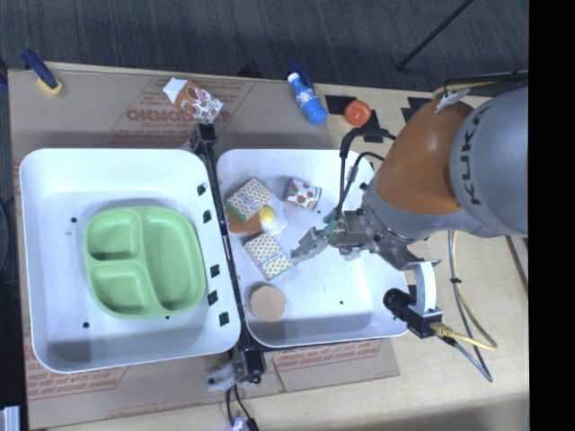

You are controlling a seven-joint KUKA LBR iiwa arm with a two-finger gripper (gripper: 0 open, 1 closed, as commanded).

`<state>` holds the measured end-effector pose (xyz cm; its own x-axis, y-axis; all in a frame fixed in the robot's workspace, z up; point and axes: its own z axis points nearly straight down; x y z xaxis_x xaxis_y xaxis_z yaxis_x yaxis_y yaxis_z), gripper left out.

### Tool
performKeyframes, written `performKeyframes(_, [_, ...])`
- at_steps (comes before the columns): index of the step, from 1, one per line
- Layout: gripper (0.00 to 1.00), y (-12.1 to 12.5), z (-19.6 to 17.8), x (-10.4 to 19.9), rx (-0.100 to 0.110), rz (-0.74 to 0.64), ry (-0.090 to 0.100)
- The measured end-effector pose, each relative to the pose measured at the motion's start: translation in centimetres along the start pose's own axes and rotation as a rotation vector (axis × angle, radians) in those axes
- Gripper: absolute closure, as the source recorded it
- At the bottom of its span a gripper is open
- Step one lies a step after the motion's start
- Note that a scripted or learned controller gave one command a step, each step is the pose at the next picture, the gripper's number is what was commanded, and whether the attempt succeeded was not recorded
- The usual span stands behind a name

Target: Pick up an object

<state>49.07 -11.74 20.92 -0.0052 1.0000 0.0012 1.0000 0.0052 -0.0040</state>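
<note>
My gripper [302, 248] reaches from the right into the right bin [359, 317], low over its middle. Its fingers stand slightly apart with nothing between them, the tips just right of a patterned packet [268, 254]. A second patterned packet [248, 199] lies further back beside a yellow and white piece [268, 218] on an orange thing. A small white carton with red marks [303, 194] lies behind the gripper. A round tan disc [267, 303] rests near the bin's front left corner.
The left bin [45, 241] holds a green divided tray [144, 260]. Outside the bins on the cardboard lie a small carton [192, 100], a blue bottle [308, 99], an orange cap [358, 112] and a blue-yellow clamp [41, 71]. Cables trail at the right.
</note>
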Motion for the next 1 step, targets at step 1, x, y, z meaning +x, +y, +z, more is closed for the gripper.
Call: performKeyframes(1, [0.00, 0.00, 0.00, 0.00, 0.000, 0.000, 0.000])
